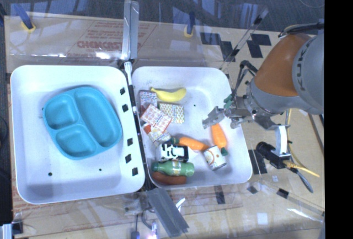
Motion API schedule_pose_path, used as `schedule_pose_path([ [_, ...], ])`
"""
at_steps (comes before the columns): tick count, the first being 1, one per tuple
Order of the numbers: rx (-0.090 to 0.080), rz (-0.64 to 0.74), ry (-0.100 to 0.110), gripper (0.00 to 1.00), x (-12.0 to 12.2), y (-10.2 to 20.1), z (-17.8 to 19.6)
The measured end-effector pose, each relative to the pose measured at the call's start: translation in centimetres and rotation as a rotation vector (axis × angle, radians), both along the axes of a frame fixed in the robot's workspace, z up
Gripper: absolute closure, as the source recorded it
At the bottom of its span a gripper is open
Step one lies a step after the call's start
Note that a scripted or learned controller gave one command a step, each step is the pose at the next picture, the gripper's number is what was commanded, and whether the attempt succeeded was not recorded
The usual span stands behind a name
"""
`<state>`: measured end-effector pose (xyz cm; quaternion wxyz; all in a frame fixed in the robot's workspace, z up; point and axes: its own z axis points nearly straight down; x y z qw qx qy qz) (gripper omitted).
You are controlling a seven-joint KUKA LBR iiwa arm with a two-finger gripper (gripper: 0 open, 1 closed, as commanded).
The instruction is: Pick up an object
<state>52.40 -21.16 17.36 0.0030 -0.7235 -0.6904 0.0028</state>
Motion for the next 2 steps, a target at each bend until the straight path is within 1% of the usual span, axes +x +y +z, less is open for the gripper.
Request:
schedule_pose_path([
  [1,0.001,-0.005,-0.001,0.00,-4.0,1.6,0.1],
  [2,0.002,0.155,-0.005,0.00,-4.5,1.0,-6.7],
])
